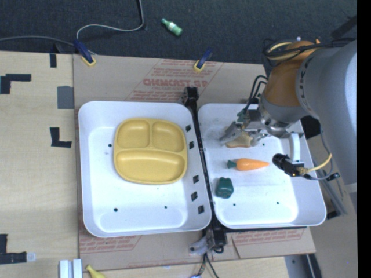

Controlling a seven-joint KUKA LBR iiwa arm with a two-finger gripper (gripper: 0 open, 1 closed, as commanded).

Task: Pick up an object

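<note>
Gripper [240, 133] low in right bin [301, 207], upper part; a pale object between its fingers, grip uncertain.
Finger state: cannot tell. Carrot [250, 165] lies just beside gripper at 5 o'clock, apart from it. Green block [224, 187] farther at 7 o'clock. Yellow divided plate [151, 150] in left bin [95, 167], 9 o'clock.

- Looking like smooth, slightly glossy plastic: yellow divided plate [151, 150], orange carrot [253, 164], white bins [93, 172].
- Appearing matt, papery: brown cardboard sheet [168, 80].
</note>
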